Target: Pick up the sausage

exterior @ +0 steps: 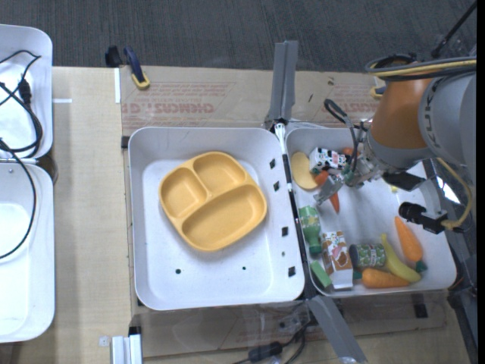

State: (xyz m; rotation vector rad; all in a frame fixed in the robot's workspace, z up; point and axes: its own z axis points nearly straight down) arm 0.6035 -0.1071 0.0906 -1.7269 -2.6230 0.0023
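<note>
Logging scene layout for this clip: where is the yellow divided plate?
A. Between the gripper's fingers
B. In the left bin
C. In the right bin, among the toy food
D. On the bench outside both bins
B. The plate lies flat inside the left bin, while the gripper is over the right bin among the toy food.
</note>
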